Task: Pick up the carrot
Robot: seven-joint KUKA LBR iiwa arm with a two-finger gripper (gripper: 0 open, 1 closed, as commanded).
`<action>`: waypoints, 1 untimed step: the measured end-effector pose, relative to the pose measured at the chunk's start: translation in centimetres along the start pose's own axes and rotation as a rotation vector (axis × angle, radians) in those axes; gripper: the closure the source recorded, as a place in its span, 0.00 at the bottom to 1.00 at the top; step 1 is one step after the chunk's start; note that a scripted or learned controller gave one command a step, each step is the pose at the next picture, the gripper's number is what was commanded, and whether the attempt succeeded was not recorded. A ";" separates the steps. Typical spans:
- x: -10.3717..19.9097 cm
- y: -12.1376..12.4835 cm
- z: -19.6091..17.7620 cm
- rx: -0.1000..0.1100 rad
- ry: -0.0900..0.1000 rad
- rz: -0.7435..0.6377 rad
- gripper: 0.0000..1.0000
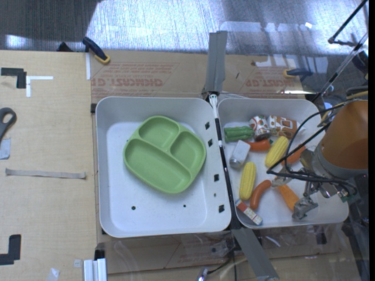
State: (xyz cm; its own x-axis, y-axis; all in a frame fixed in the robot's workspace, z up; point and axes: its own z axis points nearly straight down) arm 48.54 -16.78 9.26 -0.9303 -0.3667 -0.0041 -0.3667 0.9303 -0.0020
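The carrot (287, 196) is a short orange tapered piece lying on the floor of the right bin (266, 101), near its front right corner. My gripper (304, 206) hangs low over that corner, just to the right of the carrot and close beside it. I see nothing held in the gripper. The arm's orange band (350, 138) and black cables cover part of the bin's right side.
Also in the right bin are two yellow corn cobs (248, 179) (276, 151), an orange-red sausage (261, 193), a green vegetable (238, 133), a grey block (239, 153) and a patterned packet (272, 123). A green divided plate (165, 154) lies in the left bin (101, 157).
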 end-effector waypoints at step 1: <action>-0.3 0.0 -1.0 0.003 -0.005 -0.004 1.00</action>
State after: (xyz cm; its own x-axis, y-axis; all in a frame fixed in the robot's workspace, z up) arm 48.84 -16.69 10.25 -0.9288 -0.3706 -0.0093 -0.3705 0.9288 -0.0052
